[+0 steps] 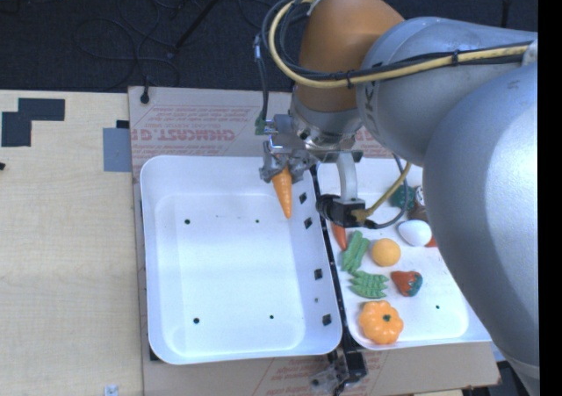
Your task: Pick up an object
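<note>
An orange toy carrot (pixel 283 191) hangs point down between the fingers of my gripper (pixel 283 173), above the right rear part of the left bin (pixel 176 254). The gripper is shut on the carrot's top end. The grey arm with its orange band (pixel 347 39) comes in from the right and covers the rear of the right bin (pixel 452 320).
In the right bin lie a small pumpkin (pixel 381 321), green pods (pixel 356 253) (pixel 369 284), an orange ball (pixel 385 252), a white egg (pixel 414 232) and a red strawberry (pixel 407 281). The bins stand on a cardboard sheet (pixel 193 126) on the wooden bench.
</note>
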